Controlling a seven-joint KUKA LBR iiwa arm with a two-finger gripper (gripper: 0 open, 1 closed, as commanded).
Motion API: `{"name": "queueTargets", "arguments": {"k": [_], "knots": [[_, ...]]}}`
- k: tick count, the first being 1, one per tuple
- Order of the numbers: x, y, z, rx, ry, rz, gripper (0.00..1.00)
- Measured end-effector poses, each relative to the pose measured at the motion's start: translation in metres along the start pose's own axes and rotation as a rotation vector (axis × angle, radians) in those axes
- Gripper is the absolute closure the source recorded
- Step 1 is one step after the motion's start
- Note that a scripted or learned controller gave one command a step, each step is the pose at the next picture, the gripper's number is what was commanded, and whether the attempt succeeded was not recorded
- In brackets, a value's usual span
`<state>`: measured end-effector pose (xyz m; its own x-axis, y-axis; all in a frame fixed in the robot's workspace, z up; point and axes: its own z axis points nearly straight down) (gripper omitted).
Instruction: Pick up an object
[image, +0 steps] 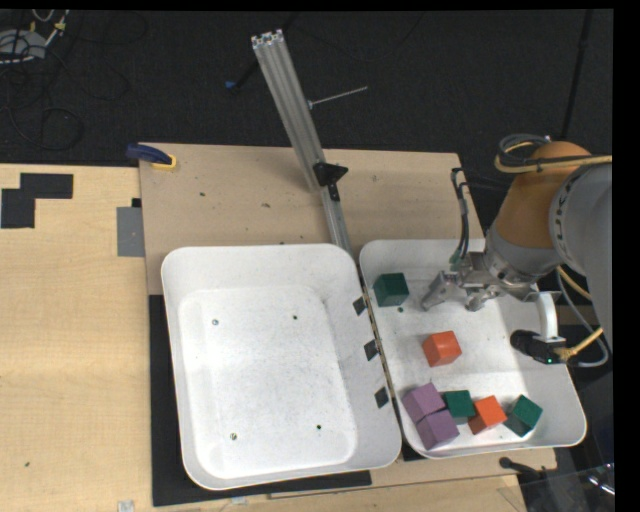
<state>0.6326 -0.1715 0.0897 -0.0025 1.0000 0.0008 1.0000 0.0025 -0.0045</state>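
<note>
The left bin (265, 460) holds no objects. The right bin (500, 345) holds 7 blocks: a dark green block (391, 289) at its 10 o'clock corner, an orange block (441, 348) at centre, and a row of 5 along the 6 o'clock wall, including 2 purple blocks (430, 415). The tool (452, 290) hangs over the bin's 12 o'clock area; finger state cannot be told. The orange block lies at the tool's 6 o'clock, near; the dark green block lies at its 9 o'clock.
</note>
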Motion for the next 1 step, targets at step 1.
{"name": "queueTargets", "arguments": {"k": [1], "knots": [[-0.0004, 0.0001, -0.0106, 0.0, 0.0, 0.0, 1.0]]}}
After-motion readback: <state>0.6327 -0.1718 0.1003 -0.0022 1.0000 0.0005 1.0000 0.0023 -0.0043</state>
